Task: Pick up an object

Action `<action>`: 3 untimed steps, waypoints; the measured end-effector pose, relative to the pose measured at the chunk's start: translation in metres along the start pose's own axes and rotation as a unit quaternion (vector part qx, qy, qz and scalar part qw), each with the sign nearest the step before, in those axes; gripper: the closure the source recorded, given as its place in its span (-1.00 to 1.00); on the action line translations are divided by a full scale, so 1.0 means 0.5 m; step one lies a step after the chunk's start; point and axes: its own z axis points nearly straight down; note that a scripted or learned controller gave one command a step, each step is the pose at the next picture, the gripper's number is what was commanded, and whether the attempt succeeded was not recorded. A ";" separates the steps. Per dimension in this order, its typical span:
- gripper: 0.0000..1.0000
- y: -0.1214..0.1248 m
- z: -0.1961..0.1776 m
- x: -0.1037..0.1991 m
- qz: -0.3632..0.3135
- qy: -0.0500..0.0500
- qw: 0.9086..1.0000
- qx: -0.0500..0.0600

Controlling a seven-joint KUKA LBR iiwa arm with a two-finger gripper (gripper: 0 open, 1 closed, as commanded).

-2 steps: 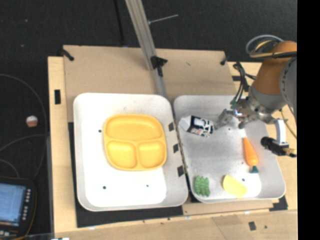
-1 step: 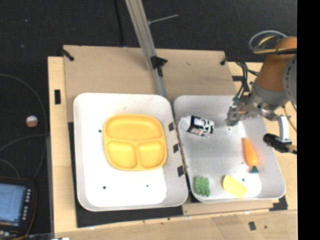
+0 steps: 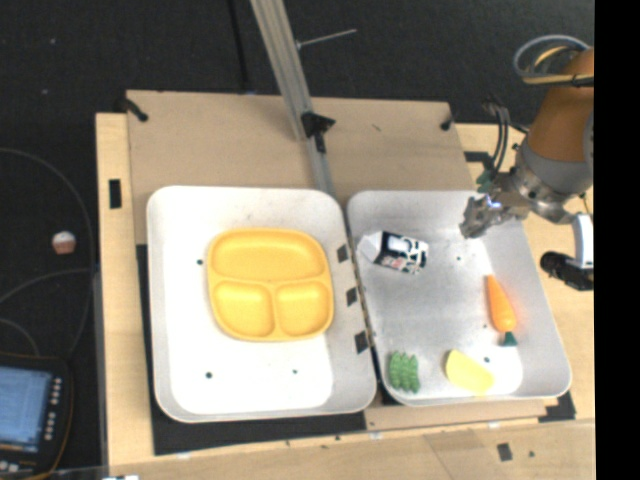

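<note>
In the right bin [image 3: 440, 308] lie a black-and-white carton [image 3: 398, 252] at the upper left, an orange carrot [image 3: 500, 306] on the right side, a yellow lemon-shaped piece [image 3: 468, 371] at the front and a small green piece [image 3: 403, 370] at the front left. My gripper [image 3: 478, 216] hangs over the bin's upper right part, right of the carton and above the carrot. Nothing shows between its fingers.
The left bin [image 3: 180, 348] holds a yellow divided plate [image 3: 268, 282]. A slanted metal pole [image 3: 290, 78] rises behind the bins. The arm [image 3: 555, 148] comes in from the right edge.
</note>
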 end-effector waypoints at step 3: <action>1.00 -0.015 -0.094 0.227 -0.002 0.002 1.000 0.003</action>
